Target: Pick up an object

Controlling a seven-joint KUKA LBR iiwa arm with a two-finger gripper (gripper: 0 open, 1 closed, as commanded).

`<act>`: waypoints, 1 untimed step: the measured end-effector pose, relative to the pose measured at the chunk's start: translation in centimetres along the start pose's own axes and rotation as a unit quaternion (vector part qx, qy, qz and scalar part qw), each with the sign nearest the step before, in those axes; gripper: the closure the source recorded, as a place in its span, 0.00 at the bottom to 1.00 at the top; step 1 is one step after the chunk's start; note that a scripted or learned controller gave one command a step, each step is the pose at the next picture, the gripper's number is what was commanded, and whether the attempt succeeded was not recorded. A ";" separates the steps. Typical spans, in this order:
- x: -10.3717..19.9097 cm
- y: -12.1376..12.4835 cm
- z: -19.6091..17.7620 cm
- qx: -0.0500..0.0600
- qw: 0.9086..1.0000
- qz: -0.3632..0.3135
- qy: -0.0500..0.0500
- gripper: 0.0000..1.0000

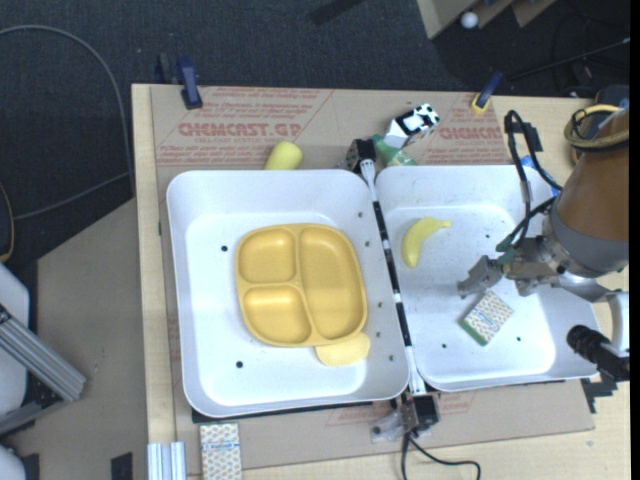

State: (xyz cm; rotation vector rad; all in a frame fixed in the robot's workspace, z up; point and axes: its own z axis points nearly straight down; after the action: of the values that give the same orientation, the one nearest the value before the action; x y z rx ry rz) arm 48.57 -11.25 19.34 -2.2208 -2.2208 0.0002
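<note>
The pincer (487, 273) hangs with its fingers spread apart, holding nothing, just above a small patterned block (488, 317) in the right bin (440, 363), with a yellow banana (421, 238) farther left and a yellow tray (299, 283) in the left bin (200, 268).

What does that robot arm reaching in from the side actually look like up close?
The arm is a thick rounded column, brownish orange in this view with a grey ring at its lower end. Black and blue cables loop along its side. At its end sits a small grey metal tool with thin fingers, and a black knob sticks out nearby.
</note>
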 end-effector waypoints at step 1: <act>-3.1 1.0 9.3 -0.001 1.000 0.001 -0.001 0.00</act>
State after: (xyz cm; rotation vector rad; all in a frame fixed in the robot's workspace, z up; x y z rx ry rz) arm 49.52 -14.36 10.00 -2.2234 -2.2210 -0.0007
